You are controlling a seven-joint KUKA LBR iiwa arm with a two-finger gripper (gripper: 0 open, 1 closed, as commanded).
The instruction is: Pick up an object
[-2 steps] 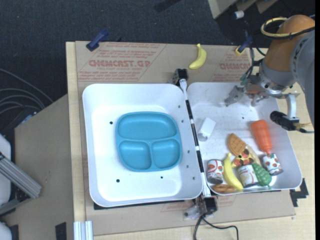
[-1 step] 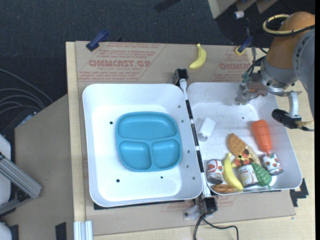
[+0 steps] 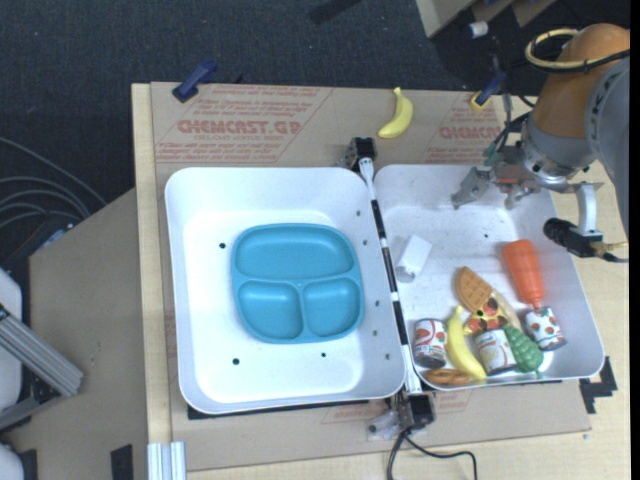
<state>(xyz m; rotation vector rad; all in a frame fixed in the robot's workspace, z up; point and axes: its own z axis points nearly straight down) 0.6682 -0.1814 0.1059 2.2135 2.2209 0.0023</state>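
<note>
My gripper [image 3: 492, 190] hangs over the far end of the right bin [image 3: 440, 193], open, with nothing between its fingers. The toy items lie nearer the bin's front right. An orange carrot [image 3: 524, 269] is closest, a little below and right of the gripper. A small white block [image 3: 413, 255] rests to the gripper's lower left. Crowded in the front corner are a pizza slice [image 3: 478, 295], a yellow banana [image 3: 459, 343], a red-and-white can [image 3: 430, 341], another can [image 3: 492, 349], a green item [image 3: 525, 351] and a small can [image 3: 545, 327].
The left bin [image 3: 200, 208] holds a blue divided plate [image 3: 297, 280]. A second yellow banana [image 3: 397, 115] lies on the bench behind the bins, and a blue clip [image 3: 193, 81] sits at the bench's far left corner. A black strip [image 3: 385, 258] runs between the bins.
</note>
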